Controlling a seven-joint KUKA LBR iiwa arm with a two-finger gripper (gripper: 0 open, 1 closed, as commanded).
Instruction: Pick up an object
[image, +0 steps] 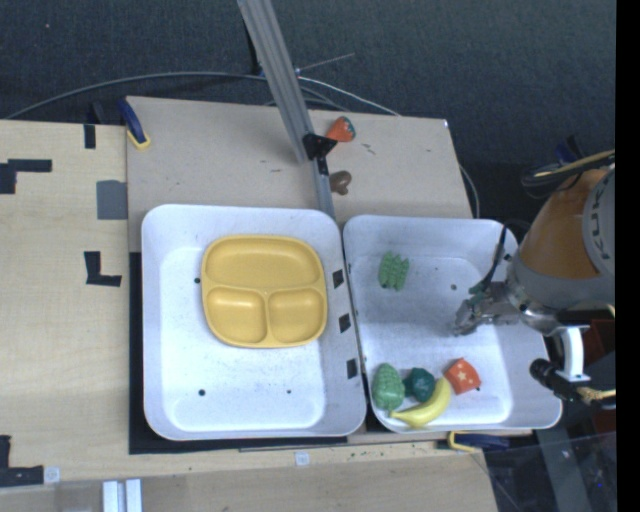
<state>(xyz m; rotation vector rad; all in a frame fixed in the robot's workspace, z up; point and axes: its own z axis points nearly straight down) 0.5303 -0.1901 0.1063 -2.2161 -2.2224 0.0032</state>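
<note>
objects sit in right bin (520, 400): bumpy green piece (393, 270) alone near far wall, open floor around it. banana (428, 406), 2 green items (388, 385) and red piece (462, 375) crowd the near rim. gripper (466, 318) over mid floor, right side; grip state cannot tell. left bin (160, 330) holds yellow divided plate (265, 290).

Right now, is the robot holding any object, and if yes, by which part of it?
Nothing is seen held. The gripper is low over bare floor of the right white bin, apart from the green knobbly toy and the small red toy.
</note>
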